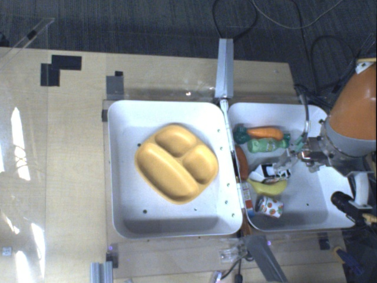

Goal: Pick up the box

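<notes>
The box (270, 206) is a small white carton with red and orange print. It lies near the front left corner of the right bin (312, 208), just in front of a yellow banana (268, 187). My gripper (287, 163) reaches in from the right and hangs low over the middle of the right bin. It is behind the banana and beside a small black-and-white object (274, 171). The box sits well apart from the gripper, toward the bin's front.
At the back of the right bin lie an orange carrot (265, 132) and a green bottle (265, 144). A reddish-brown stick (242, 163) lies along the divider. The left bin (123, 205) holds a large yellow bread-shaped lump (177, 163).
</notes>
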Robot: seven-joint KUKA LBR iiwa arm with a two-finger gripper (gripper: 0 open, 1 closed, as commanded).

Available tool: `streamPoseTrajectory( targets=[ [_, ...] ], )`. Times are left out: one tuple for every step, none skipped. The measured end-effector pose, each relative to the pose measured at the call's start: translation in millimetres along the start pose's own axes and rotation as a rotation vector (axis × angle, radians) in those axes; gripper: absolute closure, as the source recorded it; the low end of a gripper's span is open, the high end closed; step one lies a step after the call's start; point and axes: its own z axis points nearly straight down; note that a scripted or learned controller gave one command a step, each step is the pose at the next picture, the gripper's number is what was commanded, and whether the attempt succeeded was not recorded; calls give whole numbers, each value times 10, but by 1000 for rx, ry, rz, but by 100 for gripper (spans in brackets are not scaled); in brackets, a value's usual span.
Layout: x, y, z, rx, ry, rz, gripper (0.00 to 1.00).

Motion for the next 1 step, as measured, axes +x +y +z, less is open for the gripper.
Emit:
streamPoseTrajectory(
  targets=[
    [6,240,949,-38,0,211,0]
  ],
)
